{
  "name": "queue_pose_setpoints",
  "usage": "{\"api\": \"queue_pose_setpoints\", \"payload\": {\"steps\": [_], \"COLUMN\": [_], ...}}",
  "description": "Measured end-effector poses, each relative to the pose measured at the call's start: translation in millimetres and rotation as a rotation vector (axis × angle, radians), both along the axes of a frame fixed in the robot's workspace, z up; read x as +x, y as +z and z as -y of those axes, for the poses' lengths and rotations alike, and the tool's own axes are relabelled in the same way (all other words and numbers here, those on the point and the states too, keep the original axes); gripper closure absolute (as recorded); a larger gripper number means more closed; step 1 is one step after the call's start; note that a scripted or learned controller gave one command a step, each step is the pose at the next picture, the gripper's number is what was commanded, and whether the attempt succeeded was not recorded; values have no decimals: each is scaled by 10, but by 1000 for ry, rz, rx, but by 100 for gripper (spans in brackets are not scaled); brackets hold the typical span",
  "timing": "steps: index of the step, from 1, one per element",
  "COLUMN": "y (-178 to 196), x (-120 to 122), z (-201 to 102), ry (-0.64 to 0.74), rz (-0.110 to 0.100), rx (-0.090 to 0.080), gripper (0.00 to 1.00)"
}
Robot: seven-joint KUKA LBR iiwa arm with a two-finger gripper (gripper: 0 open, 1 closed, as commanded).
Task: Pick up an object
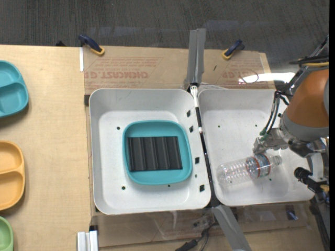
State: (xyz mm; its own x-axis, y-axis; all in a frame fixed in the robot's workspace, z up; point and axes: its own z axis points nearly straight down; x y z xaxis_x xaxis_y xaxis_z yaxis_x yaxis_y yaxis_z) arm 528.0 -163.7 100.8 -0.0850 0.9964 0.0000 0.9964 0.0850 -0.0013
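A clear plastic bottle (pixel 245 170) with a blue label lies on its side near the front of the right bin (pixel 230 119), its cap end pointing right. My gripper (pixel 265 146) hangs just above and behind that cap end, close to the bottle or touching it. The arm's orange band (pixel 310 104) rises over the bin's right side. A teal tray (pixel 155 152) with a dark grey ribbed inside lies flat in the middle of the left bin (pixel 104 140).
Both bins rest on cardboard (pixel 136 69) held by two clamps (pixel 92 45) at the back. On the wooden bench to the left lie a teal plate (pixel 10 95), an orange plate (pixel 9 174) and a green one (pixel 4 235).
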Motion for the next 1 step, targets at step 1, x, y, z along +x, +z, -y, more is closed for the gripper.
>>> {"api": "queue_pose_setpoints", "payload": {"steps": [1], "y": [0], "x": [-1], "z": [1], "ry": [0], "rz": [0], "rx": [0], "gripper": [0]}}
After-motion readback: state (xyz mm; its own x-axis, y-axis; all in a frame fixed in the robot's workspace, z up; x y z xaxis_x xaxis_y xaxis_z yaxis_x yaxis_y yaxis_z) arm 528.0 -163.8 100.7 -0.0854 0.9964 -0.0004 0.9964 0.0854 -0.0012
